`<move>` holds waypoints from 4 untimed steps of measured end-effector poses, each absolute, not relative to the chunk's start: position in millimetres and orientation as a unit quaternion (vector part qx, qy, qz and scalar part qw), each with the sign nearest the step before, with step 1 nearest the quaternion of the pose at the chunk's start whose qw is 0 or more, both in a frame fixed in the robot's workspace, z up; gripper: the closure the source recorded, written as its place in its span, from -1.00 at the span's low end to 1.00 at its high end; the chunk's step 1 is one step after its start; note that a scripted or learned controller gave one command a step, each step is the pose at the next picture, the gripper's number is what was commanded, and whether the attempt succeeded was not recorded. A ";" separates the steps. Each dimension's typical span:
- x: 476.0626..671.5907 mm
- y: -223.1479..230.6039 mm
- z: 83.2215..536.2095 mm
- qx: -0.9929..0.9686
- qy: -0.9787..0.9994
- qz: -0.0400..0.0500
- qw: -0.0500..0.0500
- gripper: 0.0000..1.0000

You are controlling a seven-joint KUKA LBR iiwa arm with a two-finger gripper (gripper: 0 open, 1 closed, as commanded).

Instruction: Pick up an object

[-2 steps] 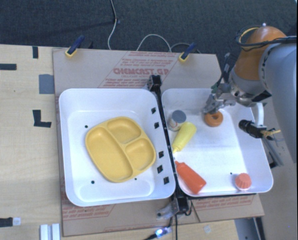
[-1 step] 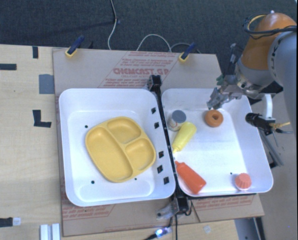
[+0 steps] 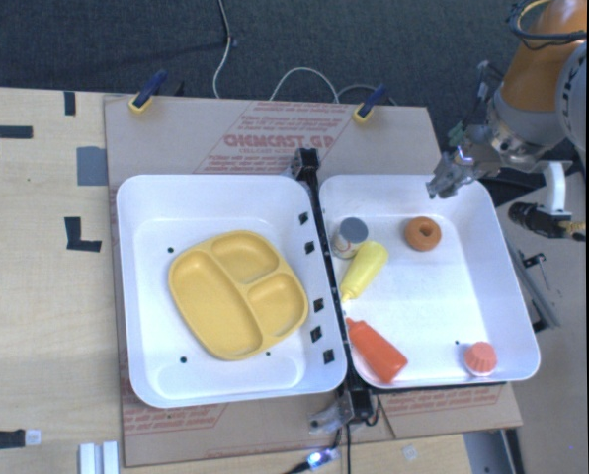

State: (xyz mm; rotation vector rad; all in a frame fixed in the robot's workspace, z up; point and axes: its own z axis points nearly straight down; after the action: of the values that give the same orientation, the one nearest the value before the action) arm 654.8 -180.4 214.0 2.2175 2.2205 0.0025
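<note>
The tool (image 3: 446, 184) is seen above the far right rim of the right bin (image 3: 502, 255), tilted down toward the bin's interior. Whether it is released or clenched cannot be told at this angle; nothing is seen held in it.

No object has been lifted yet — the step in hand is judged to be the approach, with a target still to be settled. Nearest the tool, just inward and below it, a small brown ring-shaped doughnut (image 3: 423, 233) lies flat on the bin floor, apart from everything else. Farther from the tool, toward the divider, a small grey round can (image 3: 351, 232) is found touching or nearly touching the top of a yellow bottle (image 3: 362, 270), which lies slantwise. Beyond these, at the bin's near corner by the divider, an orange bottle (image 3: 376, 351) lies on its side. A small pink round piece (image 3: 480, 358) sits well apart from the tool, at the near right corner.

In the left bin (image 3: 136, 265) — the one farther from the tool — a yellow divided plate (image 3: 237, 292) is laid flat.

The next move is judged to call for a short descent onto the doughnut, since it is closest and isolated; an aligned straddle of its ring would be needed.
</note>
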 end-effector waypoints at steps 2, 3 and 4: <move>632.8 -136.6 246.7 0.706 0.709 -0.001 -0.001 1.00; 619.6 -89.4 251.9 0.705 0.709 0.000 -0.001 1.00; 604.6 -39.3 256.8 0.705 0.709 0.000 -0.001 1.00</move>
State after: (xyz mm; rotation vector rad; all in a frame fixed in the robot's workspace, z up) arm 604.6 -39.3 256.8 2.2166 2.2302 -0.0005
